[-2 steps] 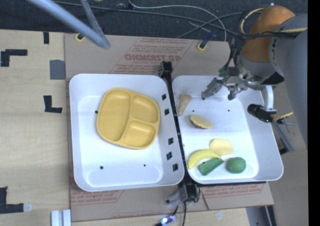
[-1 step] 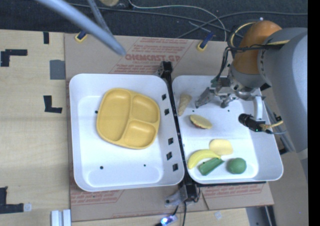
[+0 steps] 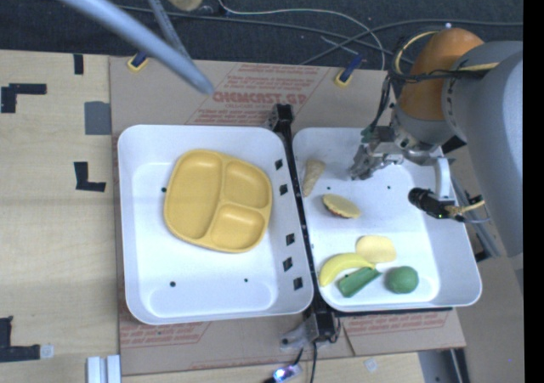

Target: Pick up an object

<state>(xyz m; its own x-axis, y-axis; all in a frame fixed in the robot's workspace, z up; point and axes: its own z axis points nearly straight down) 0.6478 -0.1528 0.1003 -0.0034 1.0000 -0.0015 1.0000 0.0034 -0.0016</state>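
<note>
A wooden surface [image 3: 51, 228] with a cardboard sheet [image 3: 255, 92] carries two shallow white bins side by side. The left bin [image 3: 140, 279] holds a yellow divided plate [image 3: 218, 200], lying flat near its middle. The right bin [image 3: 455, 284], the landmark here, holds the loose pieces: a pale wedge [image 3: 313, 176] against its left wall, a tan slice [image 3: 341, 205] just right of that, and along its front edge a banana [image 3: 338, 266], a green pepper [image 3: 357, 280], a pale yellow lump [image 3: 376, 247] and a lime [image 3: 402, 279], clustered close together. The tool [image 3: 371, 160] hangs over the bin's back part, above bare floor, apart from every piece; whether it is spread or pressed together cannot be told. It likely stands clear before choosing a target.
</note>
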